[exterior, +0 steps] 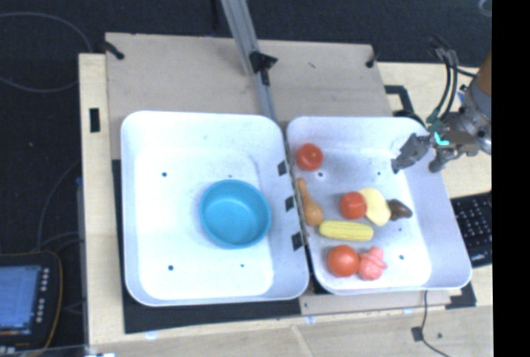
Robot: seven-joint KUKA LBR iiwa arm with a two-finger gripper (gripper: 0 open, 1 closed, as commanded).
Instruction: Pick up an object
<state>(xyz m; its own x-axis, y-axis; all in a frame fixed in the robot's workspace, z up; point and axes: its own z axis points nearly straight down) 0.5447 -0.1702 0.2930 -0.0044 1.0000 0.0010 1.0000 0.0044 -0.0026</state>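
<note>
Right white plastic bin (439, 260) holds all the candidate objects; listed from the near edge back.

Nearest: round red plastic tomato (343, 261), touching a knobbly pink plastic piece (373, 263) on its right. Behind these, yellow plastic corn cob (346, 230) lying flat across the bin. Long orange-brown plastic piece (310, 205) lies along the left wall. Mid-bin cluster: second red ball-shaped fruit (353, 205), pale yellow lumpy fruit (375, 206) touching it, small dark brown piece (399, 210) just beside that. Farthest: lone red round fruit (310, 156), well apart from the rest.

Left white bin (145, 181): blue plastic bowl (235, 212).

Two-finger gripper (420, 155) sits over the far right rim of the right bin, fingers spread, nothing between them.

Judgement: all look like light, hollow, rigid toy food, smooth and likely slippery; round ones may roll or squirt out. Best candidate is the lone far fruit, pinched across its widest part. Alternative: the corn cob, across its short axis.
</note>
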